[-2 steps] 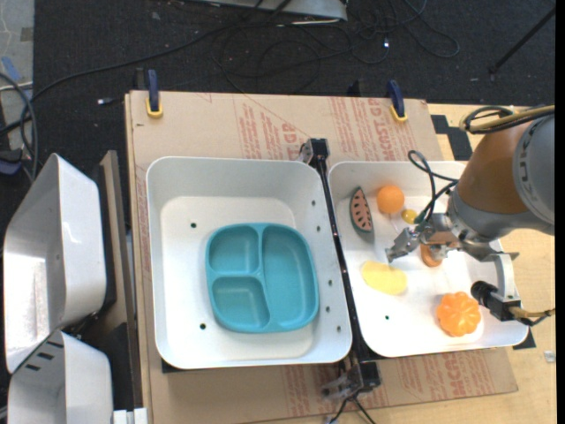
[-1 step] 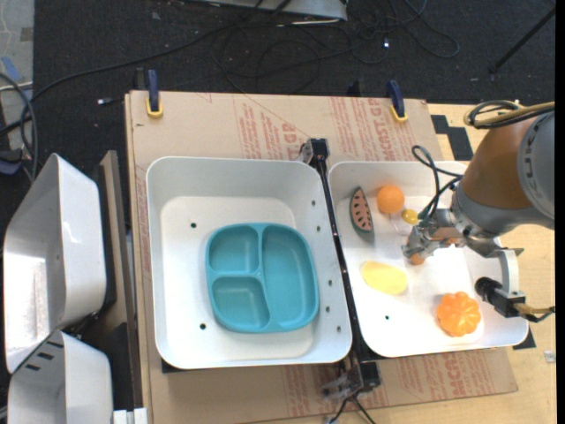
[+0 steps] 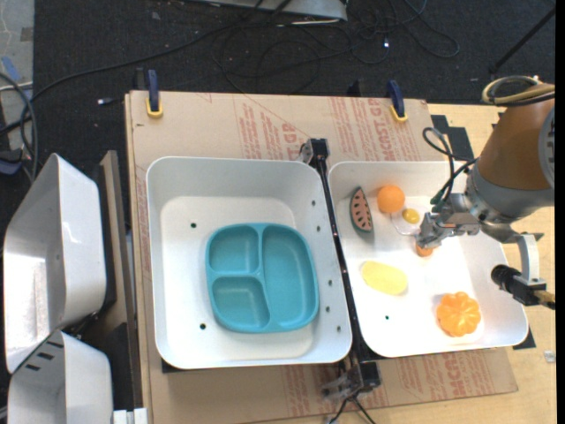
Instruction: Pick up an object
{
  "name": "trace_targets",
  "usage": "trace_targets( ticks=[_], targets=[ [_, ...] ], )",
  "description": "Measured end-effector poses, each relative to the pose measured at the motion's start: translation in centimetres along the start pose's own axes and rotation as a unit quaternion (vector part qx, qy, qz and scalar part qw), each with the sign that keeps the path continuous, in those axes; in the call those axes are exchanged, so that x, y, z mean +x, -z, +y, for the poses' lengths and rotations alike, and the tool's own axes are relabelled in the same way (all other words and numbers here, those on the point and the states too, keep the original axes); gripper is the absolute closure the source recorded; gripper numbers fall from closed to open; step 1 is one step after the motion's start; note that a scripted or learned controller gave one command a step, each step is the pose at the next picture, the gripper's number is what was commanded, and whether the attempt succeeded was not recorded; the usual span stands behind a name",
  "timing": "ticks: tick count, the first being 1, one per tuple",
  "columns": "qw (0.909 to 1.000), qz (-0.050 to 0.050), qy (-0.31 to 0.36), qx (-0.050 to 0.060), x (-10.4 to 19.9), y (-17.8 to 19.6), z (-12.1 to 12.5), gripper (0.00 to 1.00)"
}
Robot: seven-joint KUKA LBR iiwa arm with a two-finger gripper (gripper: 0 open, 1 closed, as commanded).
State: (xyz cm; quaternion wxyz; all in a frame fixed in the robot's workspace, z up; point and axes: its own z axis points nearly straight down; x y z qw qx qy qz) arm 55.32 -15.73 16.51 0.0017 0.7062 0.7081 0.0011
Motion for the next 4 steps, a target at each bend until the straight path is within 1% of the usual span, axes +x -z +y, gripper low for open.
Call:
trace_targets(
  ticks=[1, 2, 3, 4],
  targets=[
    [1.0000, -0.001, 0.000, 0.000, -0.8, 4.6, 0.4, 1.00],
    [1.0000, -0.001, 0.000, -0.001, -0.8, 8.8, 0.6, 1.00],
    [1.0000, 0.000, 0.000, 0.002, 3.7, 7.5, 2.1, 1.00],
    [1.0000, 0.001, 0.002, 0.002, 8.4, 6.4, 3.3, 1.00]
  ],
)
